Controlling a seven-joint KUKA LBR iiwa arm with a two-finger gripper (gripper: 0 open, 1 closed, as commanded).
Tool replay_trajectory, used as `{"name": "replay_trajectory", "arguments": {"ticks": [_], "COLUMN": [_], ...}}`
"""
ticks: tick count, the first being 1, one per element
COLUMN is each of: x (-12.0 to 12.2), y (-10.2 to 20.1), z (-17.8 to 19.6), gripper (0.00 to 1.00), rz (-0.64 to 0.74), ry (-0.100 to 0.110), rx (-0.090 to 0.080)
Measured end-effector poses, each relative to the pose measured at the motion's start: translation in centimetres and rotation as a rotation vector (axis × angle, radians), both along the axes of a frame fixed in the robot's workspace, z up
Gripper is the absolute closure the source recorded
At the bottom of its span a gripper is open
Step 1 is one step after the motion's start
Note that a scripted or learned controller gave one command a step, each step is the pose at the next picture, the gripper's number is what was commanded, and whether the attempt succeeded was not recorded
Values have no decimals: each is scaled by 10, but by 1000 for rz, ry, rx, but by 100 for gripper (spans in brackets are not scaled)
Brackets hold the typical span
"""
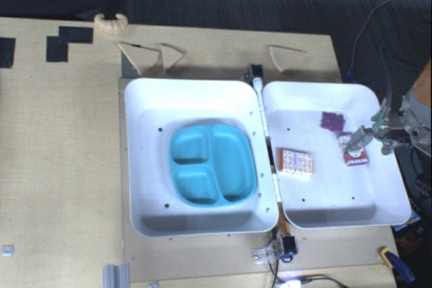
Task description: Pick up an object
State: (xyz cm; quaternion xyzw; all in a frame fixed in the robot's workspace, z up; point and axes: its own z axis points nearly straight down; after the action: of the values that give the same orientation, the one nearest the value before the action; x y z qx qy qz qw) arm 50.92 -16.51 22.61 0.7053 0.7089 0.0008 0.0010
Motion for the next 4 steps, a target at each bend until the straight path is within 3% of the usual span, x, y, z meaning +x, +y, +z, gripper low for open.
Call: {"name": "replay_trajectory", "arguments": {"ticks": [1,2,4], "x": [18,20,146], "y": [56,56,-41], "z": [-119,-108,-116], "gripper": [0,100,100], "rz": [0,0,1], "ry": [-1,-5,-2], "rx": [1,2,-1]}}
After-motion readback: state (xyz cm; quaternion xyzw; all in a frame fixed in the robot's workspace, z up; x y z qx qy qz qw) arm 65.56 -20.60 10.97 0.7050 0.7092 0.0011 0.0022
